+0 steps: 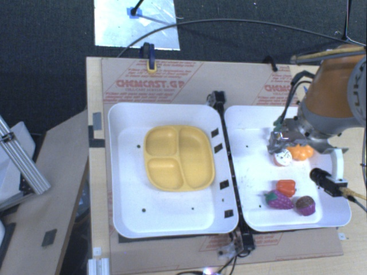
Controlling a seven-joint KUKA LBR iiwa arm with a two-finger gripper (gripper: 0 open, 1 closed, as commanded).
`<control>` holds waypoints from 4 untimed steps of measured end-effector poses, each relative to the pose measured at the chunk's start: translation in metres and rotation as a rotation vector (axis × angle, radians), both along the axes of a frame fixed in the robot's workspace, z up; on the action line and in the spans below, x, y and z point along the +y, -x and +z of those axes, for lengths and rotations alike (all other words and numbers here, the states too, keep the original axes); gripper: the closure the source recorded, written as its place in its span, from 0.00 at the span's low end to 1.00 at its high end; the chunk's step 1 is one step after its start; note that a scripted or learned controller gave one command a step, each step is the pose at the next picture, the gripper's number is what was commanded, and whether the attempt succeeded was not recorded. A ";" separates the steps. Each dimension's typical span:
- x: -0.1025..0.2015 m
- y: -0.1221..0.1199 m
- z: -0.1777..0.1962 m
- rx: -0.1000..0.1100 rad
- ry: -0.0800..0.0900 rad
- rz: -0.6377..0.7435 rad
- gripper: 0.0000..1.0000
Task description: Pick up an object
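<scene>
On the counter (143, 73), the left white bin (129, 211) carries a yellow plastic divided plate (176, 157) at its centre. In the right white bin (252, 171), the arm's end effector (279, 141) sits low toward two o'clock, directly over a small round white object (282, 158), with an orange rounded toy (300, 151) just beside it. At five o'clock lie a red-orange pepper-like toy (286, 187), a purple grape bunch (280, 200) and a maroon round piece (305, 204). This looks like the grasp step on the white object, probably; whether anything is held, I cannot tell. Next calls for a firm closure, then a straight lift.
</scene>
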State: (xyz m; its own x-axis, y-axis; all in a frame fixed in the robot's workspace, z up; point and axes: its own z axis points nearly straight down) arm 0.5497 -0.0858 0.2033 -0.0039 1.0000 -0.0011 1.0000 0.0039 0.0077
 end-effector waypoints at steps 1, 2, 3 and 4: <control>-0.005 0.005 0.048 0.002 0.000 0.000 1.00; 0.050 0.002 0.034 0.006 -0.002 0.005 1.00; 0.102 -0.005 0.022 0.007 -0.003 0.006 1.00; 0.147 -0.004 0.024 0.006 -0.003 0.006 1.00</control>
